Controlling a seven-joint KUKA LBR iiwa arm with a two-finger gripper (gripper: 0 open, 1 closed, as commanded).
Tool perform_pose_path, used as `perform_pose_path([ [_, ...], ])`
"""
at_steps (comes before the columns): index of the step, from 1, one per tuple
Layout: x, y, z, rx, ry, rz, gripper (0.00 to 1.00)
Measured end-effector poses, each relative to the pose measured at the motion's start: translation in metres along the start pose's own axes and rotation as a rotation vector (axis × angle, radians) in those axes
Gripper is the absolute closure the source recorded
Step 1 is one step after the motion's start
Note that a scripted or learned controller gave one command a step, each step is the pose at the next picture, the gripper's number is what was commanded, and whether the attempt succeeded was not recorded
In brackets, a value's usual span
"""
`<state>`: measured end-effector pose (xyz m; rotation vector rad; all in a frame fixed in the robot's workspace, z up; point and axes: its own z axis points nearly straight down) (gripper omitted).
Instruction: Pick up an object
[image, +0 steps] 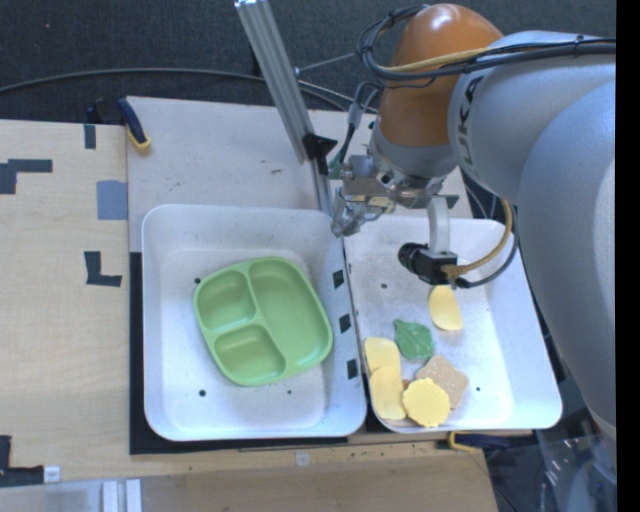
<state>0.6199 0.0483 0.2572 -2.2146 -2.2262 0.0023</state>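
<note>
The arm (560, 150) runs off the top and right edges, and its bulk hides the far right corner of the right bin (490, 350). The metal rail (285, 90) is cut at the top edge. A round yellow piece (427, 403) overlaps the tan slab (447, 378) — its near corner is covered. The blue-and-yellow object (133, 122) at upper left — too small to identify. Dark marks (343, 322) on the right bin's left wall are likewise too small to read.
</note>
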Motion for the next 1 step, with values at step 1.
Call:
perform_pose_path([
  [1, 0.0513, 0.0160, 0.0028, -0.001, 0.001, -0.001, 1.00],
])
